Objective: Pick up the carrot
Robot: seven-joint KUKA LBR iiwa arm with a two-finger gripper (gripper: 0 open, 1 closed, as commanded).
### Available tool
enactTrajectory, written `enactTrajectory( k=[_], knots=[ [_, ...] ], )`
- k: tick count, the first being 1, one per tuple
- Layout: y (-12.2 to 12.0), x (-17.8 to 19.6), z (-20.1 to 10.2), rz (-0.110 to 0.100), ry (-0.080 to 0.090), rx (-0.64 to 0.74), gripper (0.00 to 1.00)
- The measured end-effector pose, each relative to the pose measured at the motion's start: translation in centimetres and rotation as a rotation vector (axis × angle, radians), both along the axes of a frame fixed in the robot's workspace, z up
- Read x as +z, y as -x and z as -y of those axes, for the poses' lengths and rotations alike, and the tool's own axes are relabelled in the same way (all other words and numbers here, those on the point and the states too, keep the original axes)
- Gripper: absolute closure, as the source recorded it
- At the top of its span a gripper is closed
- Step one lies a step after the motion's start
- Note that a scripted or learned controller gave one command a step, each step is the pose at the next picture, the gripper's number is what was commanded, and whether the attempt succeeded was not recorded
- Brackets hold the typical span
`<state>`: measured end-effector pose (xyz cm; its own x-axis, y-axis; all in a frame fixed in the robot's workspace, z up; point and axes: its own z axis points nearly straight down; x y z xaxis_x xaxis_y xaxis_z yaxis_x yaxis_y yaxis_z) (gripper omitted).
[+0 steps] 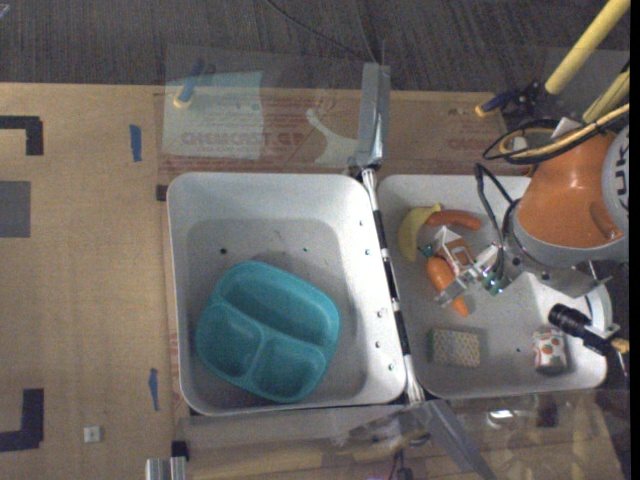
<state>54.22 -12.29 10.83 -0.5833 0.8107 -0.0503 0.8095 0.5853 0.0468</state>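
Gripper (470,271) low in right bin (520,373), fingers (452,293) right against carrot (443,280); can't tell if it's gripped. Banana (417,230) at 11 o'clock, crowded near bin's left wall. Open floor toward 5 o'clock, past sponge (456,346).

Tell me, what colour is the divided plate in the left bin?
Teal, a blue-green. The divided plate shows best in the camera view.

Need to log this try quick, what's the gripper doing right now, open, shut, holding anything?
Gripper: down over the carrot in the right bin; whether it is open, closed or holding anything cannot be told.
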Motion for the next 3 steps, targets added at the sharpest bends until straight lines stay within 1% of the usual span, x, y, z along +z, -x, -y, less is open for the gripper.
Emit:
enactTrajectory(
  k=[1,2,3],
  knots=[
    [-2.4,0.0,-1.1,-0.015,0.013,0.124,0.0],
    [-4.4,0.3,-1.3,-0.038,-0.011,-0.112,0.0],
    [-3.0,0.0,-1.8,-0.004,0.004,-0.002,0.0]
  ],
)
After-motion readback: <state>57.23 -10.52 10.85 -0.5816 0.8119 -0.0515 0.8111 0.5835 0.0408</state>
